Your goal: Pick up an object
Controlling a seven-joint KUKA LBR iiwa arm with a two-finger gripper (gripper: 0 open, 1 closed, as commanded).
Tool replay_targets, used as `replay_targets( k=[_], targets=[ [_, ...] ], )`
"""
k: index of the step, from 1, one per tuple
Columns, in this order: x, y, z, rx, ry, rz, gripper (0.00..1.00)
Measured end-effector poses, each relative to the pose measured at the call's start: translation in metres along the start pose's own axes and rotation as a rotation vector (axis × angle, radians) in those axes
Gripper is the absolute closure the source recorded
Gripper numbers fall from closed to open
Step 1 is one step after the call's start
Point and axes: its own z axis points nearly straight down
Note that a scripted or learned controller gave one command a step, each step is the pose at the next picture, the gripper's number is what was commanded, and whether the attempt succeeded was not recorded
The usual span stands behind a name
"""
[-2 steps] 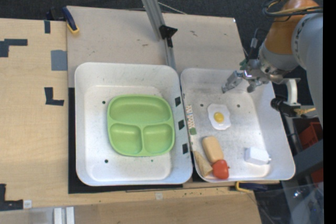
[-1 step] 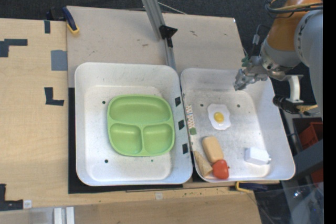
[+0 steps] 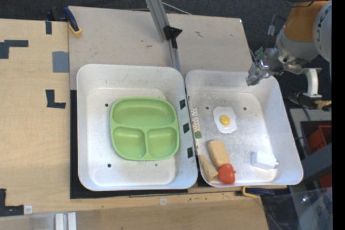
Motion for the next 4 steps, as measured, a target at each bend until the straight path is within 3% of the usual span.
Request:
replay_targets(
  k=[1, 2, 4],
  targets=[
    [0.000, -0.004, -0.063, -0.003, -0.001, 0.000, 1.00],
    [0.001, -0.003, -0.076, 0.002, 0.001, 0.000, 1.00],
    [0.102, -0.021, -0.049, 0.007, 0.003, -0.004, 1.00]
  ],
)
